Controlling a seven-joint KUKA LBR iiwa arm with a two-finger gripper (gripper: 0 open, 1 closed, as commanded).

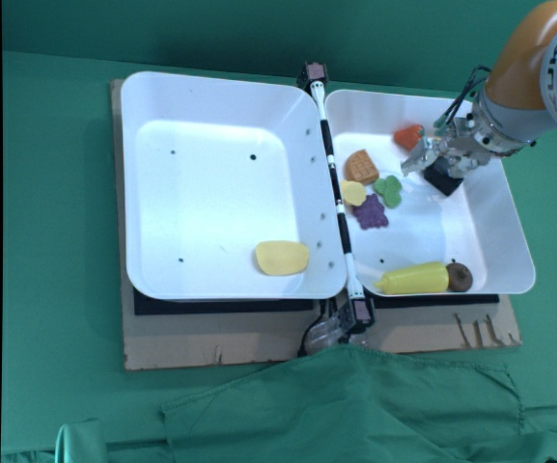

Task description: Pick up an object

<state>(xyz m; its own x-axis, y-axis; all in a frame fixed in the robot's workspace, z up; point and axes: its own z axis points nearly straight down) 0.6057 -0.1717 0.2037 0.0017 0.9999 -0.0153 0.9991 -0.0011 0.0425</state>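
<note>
The tool [421, 158] hangs low in the right bin [486, 225], towards its far edge, just beside a red piece [408, 135] that lies close to the far wall. Whether the tool is open or closed I cannot tell from this slant. The red piece looks the likeliest thing to be picked, being nearest.

The risk is a miss. The piece is small and sits near the wall, so a tool coming down slightly off could nudge it against the wall or close on nothing. A sideways push might also send it towards the orange piece [361, 167].

Nearer the bin's left edge lie that orange piece, a green piece [388, 190], a small yellow piece [353, 193] and a purple cluster [371, 212], close together. Along the near edge lie a yellow bottle [415, 279] and a brown round thing [459, 277], well apart from the tool. The left bin [201, 181] has a flat yellow piece [281, 258] near its near right corner. Nothing lies between the tool and the red piece.
</note>
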